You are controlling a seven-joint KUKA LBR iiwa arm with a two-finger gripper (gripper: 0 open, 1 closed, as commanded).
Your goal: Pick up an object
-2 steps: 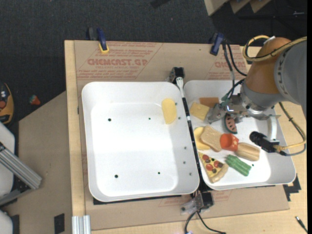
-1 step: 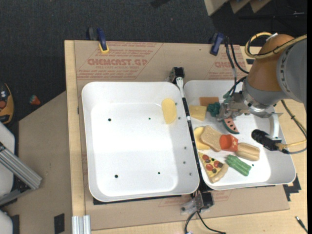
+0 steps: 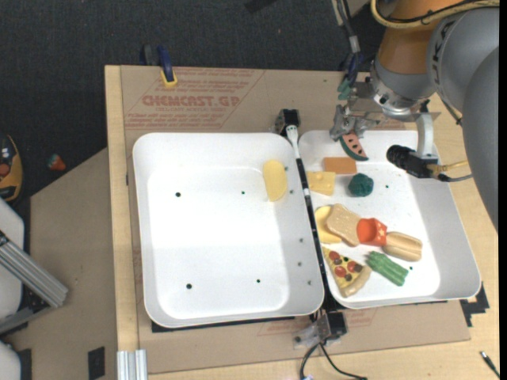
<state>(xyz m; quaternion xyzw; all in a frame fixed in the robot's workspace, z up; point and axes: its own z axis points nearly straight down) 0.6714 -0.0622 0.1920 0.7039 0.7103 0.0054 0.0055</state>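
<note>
Red and green, a watermelon-slice toy (image 3: 351, 146) is showing right at the tips of the gripper (image 3: 347, 135), which is hanging over the far corner of the right bin (image 3: 444, 212). The slice seems to be sitting between the fingers, so the claw is looking pinched on it, though the view is too small to be certain the grip is firm. By my judgement the lifting step is under way, and the next move is calling for a straight, steady rise so the slice does not slip. Lying below in the same bin are an orange block (image 3: 340, 165), a green ball (image 3: 360, 184), bread (image 3: 342, 224), and pizza (image 3: 347, 268). A pale yellow piece (image 3: 275, 180) is resting in the left bin (image 3: 206, 291).
</note>
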